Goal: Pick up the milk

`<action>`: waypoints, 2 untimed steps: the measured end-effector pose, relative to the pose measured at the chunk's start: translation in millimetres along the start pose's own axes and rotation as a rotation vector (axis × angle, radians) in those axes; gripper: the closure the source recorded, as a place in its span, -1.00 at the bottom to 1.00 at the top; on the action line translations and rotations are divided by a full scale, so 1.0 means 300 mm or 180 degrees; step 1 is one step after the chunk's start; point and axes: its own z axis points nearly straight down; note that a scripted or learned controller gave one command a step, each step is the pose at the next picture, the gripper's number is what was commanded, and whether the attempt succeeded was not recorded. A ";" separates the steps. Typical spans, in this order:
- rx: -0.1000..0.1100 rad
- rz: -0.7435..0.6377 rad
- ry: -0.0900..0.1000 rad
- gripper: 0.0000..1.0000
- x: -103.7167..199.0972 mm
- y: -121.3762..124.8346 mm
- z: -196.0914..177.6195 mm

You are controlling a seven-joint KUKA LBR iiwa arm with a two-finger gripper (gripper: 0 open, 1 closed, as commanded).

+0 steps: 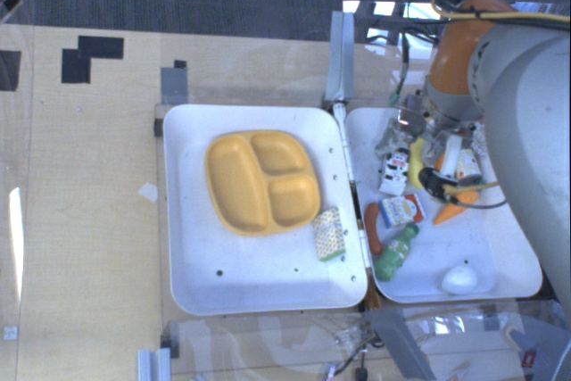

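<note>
The milk (393, 175) is a small white carton with black patches. It lies in the right bin (500, 254), near its left wall and beside a banana (416, 163). My gripper (403, 138) hangs low in the back of that bin, just behind and above the carton. The grey arm with its orange band (455, 58) reaches in from the right and hides the bin's back right part. Nothing shows as lifted.
The right bin also holds a blue and orange carton (401, 210), a green bottle (395, 251), a red sausage (371, 226), a carrot (451, 211), a white round thing (460, 279) and another carton (465, 161). The left bin (192, 272) holds a yellow divided tray (261, 181) and a patterned packet (328, 235).
</note>
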 end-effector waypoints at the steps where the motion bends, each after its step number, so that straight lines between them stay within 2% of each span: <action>1: -0.0169 0.0336 0.0064 1.00 0.194 -0.049 -0.287; 2: -0.0137 0.2221 0.0107 1.00 0.183 -0.055 -0.551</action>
